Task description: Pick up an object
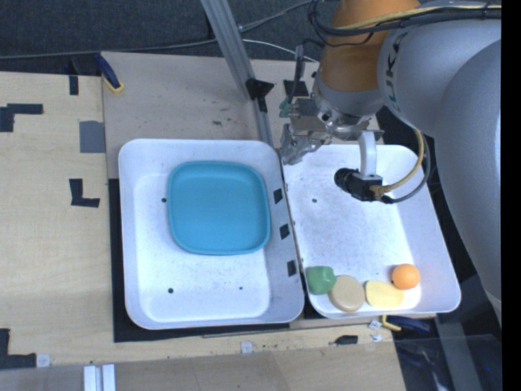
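Along the near edge of the right bin (407, 210) lie a green piece (321, 279), a tan round piece (348, 292), a yellow piece (383, 294) and a small orange ball (404, 276). A square blue plate (218, 207) rests flat in the left bin (146, 243). My gripper (295, 148) hangs over the far left corner of the right bin, close to the wall between the two bins. It is far from the four small pieces, and I see nothing in it.
A slanted metal post (236, 51) rises behind the bins, just left of the gripper. A black cable fitting (358, 184) dangles over the right bin's far half. The grey arm (456, 96) covers the upper right.
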Robot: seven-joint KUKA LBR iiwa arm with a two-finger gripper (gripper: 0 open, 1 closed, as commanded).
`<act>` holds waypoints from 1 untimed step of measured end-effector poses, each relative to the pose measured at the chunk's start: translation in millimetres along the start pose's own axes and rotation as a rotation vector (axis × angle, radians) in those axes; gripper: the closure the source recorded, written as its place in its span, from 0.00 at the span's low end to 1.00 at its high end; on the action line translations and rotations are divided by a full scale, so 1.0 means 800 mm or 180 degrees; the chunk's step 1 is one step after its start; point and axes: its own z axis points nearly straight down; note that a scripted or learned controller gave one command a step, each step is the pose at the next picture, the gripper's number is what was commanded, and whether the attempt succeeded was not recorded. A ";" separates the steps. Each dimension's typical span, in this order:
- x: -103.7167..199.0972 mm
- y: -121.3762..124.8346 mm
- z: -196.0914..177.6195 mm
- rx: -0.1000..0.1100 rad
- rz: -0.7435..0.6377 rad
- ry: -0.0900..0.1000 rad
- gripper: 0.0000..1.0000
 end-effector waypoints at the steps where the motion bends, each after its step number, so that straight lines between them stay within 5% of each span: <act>1: 0.071 0.002 0.015 0.0000 0.0000 -0.0001 1.00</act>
